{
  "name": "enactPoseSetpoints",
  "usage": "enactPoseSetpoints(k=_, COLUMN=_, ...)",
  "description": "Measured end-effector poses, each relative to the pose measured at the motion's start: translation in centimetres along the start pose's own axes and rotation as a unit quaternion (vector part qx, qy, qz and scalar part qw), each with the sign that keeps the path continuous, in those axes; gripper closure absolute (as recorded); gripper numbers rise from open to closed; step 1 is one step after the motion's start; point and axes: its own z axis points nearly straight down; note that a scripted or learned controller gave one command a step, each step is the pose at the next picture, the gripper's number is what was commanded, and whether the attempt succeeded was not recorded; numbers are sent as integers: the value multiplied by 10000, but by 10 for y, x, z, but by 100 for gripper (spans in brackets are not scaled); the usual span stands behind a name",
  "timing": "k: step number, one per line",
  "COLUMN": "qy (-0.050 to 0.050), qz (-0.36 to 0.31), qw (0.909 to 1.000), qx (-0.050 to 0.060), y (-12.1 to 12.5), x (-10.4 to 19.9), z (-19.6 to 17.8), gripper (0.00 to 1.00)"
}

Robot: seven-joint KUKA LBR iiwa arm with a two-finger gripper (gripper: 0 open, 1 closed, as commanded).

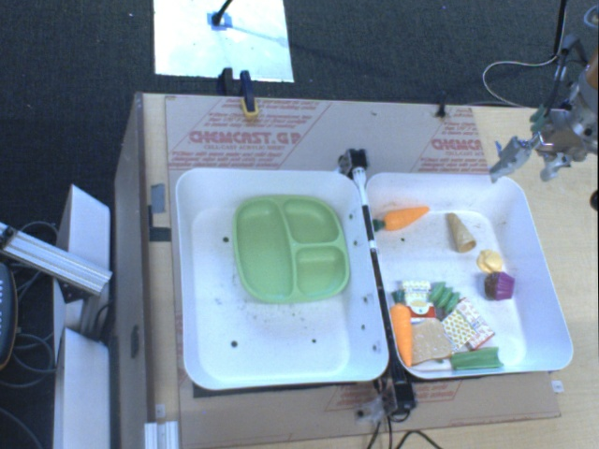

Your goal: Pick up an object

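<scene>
Camera view: gripper point(532, 157) open above right bin's point(538, 237) far rim.

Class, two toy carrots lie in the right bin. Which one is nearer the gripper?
The carrot at the bin's far left corner, lying crosswise with its green top toward the divider, is nearer the gripper. The other carrot lies lengthwise at the near edge beside the cracker.

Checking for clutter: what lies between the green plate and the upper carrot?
In the camera view, just the two bins' adjoining white rims lie between the green plate and the upper carrot.
</scene>
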Motion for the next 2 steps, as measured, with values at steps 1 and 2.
enactPoseSetpoints(k=1, qy=11, qz=12, qw=10000, qx=31, y=-22, x=-3, z=157, gripper=0)
enactPoseSetpoints(k=2, qy=14, qz=-5, qw=10000, qx=7, y=33, x=-8, z=189, gripper=0)
